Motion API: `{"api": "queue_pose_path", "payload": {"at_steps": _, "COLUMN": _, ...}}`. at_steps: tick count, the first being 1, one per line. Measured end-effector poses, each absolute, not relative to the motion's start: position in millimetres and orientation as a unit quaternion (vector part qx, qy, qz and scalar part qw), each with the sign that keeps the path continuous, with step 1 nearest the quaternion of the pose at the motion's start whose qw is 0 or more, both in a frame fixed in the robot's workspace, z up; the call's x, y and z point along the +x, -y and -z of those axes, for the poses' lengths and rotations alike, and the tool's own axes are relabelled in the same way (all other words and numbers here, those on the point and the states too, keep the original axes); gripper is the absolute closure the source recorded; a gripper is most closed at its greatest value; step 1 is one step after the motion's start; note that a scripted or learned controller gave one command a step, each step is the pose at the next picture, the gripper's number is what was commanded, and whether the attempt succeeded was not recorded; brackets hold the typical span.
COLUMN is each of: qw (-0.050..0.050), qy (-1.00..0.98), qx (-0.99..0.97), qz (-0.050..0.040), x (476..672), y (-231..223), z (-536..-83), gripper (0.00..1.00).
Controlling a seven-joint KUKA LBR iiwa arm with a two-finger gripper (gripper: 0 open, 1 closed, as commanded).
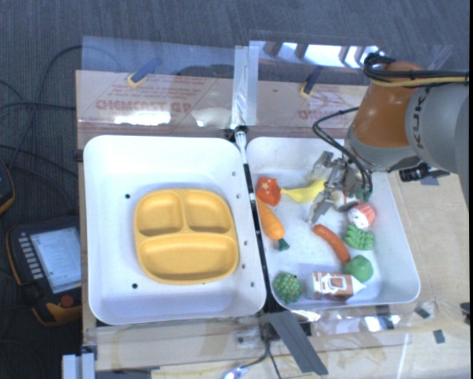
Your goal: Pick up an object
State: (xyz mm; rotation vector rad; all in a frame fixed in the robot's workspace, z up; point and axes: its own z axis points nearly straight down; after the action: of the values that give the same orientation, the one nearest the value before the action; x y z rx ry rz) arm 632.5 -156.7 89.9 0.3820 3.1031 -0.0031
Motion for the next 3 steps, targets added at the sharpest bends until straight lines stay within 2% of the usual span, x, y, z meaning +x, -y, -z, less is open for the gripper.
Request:
{"api": "queue_pose_path", "payload": {"at_steps": 1, "qw": 0.006, "qy": -0.995, "qx": 0.102, "qz": 0.0018, "x": 590.3, "y": 140.0, "z": -90.6, "gripper": 0.0}}
{"api": "queue_pose_path", "payload": {"at_steps": 2, "qw": 0.008, "qy": -0.992, "qx": 0.123, "qz": 0.0017, "x": 523.5, "y": 169.8, "z": -91.3, "gripper": 0.0}}
{"api": "queue_pose_path", "payload": {"at_steps": 3, "qw": 0.001, "qy": -0.997, "qx": 0.075, "qz": 0.0008, "x": 603.9, "y": 190.6, "z": -97.2, "gripper": 0.0}}
